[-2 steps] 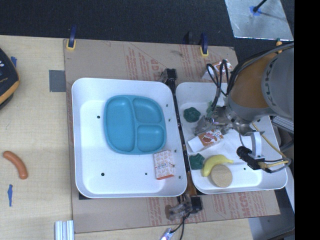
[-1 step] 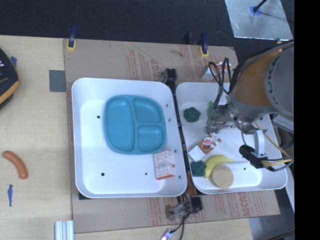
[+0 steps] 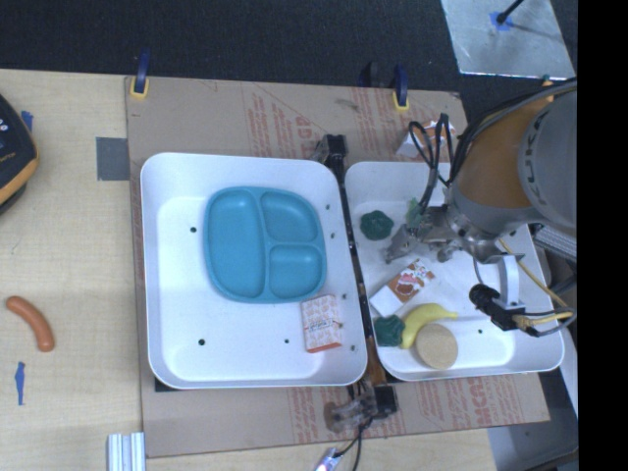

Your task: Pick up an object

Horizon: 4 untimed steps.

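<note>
Nearest you, the tan disc lies at the gripper's five o'clock; I can't tell its grip state, so confirm before descending.

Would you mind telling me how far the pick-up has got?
Done: the arm is over the right bin. In hand: the pincer sits low near the green toy and packet; no grasp visible. Left: grip and lift something, perhaps the banana.

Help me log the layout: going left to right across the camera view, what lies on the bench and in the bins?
Toy sausage → blue divided plate → small printed packet → dark green lump → banana → gripper.
</note>
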Each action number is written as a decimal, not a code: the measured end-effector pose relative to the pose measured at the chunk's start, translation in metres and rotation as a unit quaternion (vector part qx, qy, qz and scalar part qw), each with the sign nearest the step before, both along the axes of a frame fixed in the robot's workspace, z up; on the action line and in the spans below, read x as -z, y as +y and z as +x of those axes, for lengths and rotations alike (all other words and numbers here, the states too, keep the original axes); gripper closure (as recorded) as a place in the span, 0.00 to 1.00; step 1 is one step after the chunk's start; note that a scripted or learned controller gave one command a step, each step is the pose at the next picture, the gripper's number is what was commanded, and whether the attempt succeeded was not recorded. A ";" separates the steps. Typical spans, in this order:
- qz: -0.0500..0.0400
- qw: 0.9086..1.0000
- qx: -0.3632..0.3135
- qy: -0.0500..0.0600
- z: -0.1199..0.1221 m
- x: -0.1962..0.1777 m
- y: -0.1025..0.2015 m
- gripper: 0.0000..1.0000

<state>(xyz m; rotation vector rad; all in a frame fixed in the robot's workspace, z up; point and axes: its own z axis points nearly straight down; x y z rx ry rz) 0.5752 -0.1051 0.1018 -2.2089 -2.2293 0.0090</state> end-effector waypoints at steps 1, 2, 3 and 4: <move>0.000 1.000 0.003 -0.001 -0.036 0.010 0.010 0.00; 0.000 1.000 0.001 -0.001 -0.036 0.000 0.009 1.00; 0.000 1.000 0.001 -0.001 -0.036 0.000 0.009 0.00; 0.001 1.000 0.002 -0.003 -0.085 0.009 -0.001 0.00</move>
